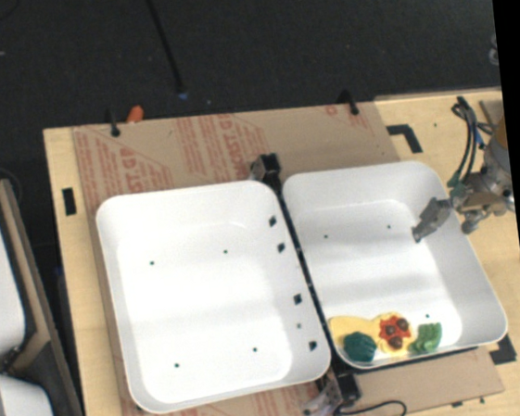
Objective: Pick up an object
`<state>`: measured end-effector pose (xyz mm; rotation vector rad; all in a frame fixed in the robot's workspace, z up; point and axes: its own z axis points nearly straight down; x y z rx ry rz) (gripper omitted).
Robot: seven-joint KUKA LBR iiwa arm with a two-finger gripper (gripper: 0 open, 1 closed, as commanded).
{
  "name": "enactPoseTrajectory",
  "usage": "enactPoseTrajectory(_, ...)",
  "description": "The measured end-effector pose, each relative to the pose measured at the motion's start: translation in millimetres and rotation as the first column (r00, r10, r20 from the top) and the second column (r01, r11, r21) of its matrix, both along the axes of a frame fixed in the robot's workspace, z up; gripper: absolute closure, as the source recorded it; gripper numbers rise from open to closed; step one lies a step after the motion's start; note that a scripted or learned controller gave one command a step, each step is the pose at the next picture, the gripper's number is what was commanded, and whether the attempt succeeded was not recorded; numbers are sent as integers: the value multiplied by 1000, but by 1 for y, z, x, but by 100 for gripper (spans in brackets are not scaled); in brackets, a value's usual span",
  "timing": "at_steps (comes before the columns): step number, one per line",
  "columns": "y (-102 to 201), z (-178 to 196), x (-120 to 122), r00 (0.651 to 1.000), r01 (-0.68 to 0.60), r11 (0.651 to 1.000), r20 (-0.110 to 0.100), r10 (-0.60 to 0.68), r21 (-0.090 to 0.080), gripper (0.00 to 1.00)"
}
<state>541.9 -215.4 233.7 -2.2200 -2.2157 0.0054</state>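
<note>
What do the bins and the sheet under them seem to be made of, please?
The bins look like smooth white plastic: moulded rounded corners and a soft sheen. The sheet looks like matt brown cardboard with red print. The toys in the right bin look like coloured plastic or rubber, too small to tell which.

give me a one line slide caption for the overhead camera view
Gripper poised over the right bin's far right side, with a cluster of colourful objects at its near edge beside the left bin.
</note>
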Motion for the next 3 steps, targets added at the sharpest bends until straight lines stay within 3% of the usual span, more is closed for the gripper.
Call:
enactPoseTrajectory(1, 0, 4, 1, 1000, -1, 1000, 7, 1, -2, 0)
enactPoseTrajectory(3, 8, -102, 2, 1000, -2, 1000, 2, 2, 0, 0)
